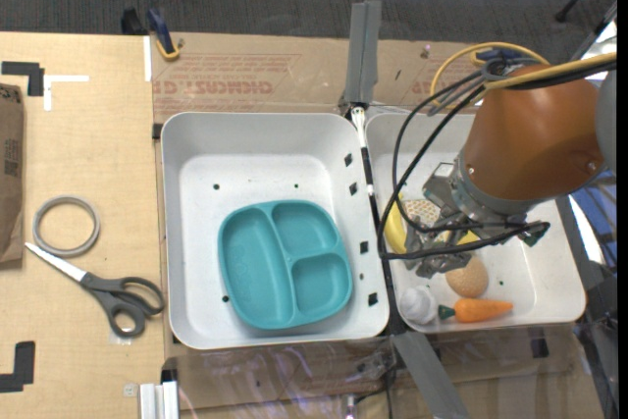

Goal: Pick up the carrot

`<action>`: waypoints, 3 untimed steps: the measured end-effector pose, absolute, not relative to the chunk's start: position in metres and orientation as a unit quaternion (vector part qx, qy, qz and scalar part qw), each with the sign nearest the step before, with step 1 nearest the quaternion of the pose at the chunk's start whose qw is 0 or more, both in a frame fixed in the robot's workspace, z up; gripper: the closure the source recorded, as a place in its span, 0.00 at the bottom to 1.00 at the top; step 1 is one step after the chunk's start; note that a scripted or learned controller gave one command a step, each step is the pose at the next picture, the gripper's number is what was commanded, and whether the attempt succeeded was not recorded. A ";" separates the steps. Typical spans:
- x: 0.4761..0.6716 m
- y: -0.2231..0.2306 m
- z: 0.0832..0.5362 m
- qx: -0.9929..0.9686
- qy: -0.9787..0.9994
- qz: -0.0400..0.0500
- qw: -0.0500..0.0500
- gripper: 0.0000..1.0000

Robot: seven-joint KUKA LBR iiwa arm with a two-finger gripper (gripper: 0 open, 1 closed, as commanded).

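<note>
Bench with two white bins [186, 211], carrot [481, 310] lying in right bin, gripper [442, 245] above it, finger state indiscernible.

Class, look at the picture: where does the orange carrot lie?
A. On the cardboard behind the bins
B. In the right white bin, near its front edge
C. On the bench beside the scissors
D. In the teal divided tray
B: the orange carrot lies on the floor of the right white bin, near its front edge.
</note>
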State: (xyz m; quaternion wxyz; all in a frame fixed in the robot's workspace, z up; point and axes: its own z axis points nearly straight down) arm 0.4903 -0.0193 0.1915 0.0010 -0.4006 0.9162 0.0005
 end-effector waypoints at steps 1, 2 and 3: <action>0.484 0.012 0.192 -0.628 0.778 0.000 0.002 1.00; 0.478 0.065 0.191 -0.586 0.811 0.001 0.001 1.00; 0.479 0.021 0.192 -0.389 0.921 0.000 0.001 1.00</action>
